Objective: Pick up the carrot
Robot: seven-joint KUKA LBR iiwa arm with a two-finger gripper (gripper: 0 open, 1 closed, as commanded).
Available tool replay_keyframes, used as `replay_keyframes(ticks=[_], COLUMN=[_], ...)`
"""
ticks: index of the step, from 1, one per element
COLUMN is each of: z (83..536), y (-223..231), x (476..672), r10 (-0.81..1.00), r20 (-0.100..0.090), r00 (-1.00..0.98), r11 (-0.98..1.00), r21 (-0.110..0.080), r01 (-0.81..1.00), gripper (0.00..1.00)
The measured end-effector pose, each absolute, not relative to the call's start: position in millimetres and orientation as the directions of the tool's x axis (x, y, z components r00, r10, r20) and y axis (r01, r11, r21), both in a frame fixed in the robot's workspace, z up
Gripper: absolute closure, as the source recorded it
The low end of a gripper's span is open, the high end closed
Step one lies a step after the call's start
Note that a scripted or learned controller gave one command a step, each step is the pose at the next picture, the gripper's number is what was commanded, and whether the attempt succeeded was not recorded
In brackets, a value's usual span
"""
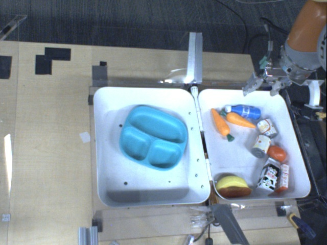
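Approach step: the robot gripper (263,83), fingers spread and holding nothing, hovers over the right bin's (299,152) far rim, while the carrot (221,123) lies near that bin's upper left corner, so next it must descend leftward.

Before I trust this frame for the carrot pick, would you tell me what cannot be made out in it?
- Tool, camera view: small and blurred at the right bin's far rim, so its opening is unreadable.
- Arm: cut off by the top and right edges.
- Cans and carton: labels too small to read.
- Two orange carrot-like pieces: too small to tell apart.
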State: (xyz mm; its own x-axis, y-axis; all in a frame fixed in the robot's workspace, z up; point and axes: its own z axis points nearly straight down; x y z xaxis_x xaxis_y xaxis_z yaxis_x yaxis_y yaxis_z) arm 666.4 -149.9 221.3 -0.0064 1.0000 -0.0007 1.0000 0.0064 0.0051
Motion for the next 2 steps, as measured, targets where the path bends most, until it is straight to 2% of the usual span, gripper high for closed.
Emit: replay_keyframes(ticks=[1, 2], z=[88.2, 99.4], y=[-91.1, -89.4], x=[635.3, 637.0], r10=[1.000, 1.000], r20=[-0.001, 0.000], r00=[-0.015, -0.018], r11=[0.015, 0.018], r21=[0.009, 0.014], r01=[1.000, 1.000], gripper=[0.00, 1.00])
